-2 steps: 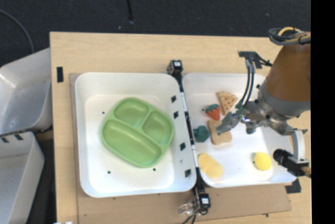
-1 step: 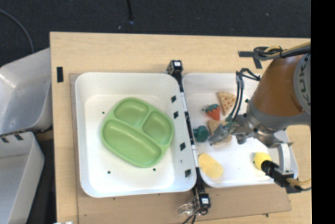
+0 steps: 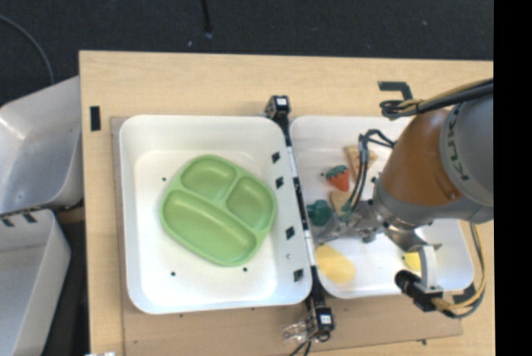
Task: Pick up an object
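The only lettering that shows is on the grey arm [image 3: 470, 150], at the right edge of the view, just past the orange band [image 3: 420, 159]. Dark block capitals run along the grey casing there; the start of a "K" and part of a next letter can be made out, but the word is cut off by the frame edge and cannot be read whole. No readable text, label or number shows on the two white bins [image 3: 133, 205], the green divided plate [image 3: 218, 210], the small things in the right bin or the wooden counter [image 3: 183, 84].
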{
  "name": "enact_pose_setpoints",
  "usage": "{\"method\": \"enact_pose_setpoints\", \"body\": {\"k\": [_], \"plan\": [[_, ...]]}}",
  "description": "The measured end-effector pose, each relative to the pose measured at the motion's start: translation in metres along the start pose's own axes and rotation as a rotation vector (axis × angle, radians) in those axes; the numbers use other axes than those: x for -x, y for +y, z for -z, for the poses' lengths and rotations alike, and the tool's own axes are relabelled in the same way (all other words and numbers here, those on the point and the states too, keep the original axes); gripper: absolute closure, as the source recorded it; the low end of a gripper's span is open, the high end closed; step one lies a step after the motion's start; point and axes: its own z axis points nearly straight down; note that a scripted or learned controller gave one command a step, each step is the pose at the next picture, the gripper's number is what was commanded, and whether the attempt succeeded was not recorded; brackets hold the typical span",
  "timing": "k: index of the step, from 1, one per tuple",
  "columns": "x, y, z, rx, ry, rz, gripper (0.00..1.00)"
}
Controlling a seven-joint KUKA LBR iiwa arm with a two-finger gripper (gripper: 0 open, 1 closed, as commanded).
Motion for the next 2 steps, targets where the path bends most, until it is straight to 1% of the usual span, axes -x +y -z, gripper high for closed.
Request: {"method": "enact_pose_setpoints", "body": {"k": [1, 2], "plan": [[0.000, 0.002, 0.014, 0.006, 0.001, -0.010, 1.00], [0.004, 0.004, 0.057, 0.010, -0.001, -0.004, 1.00]]}}
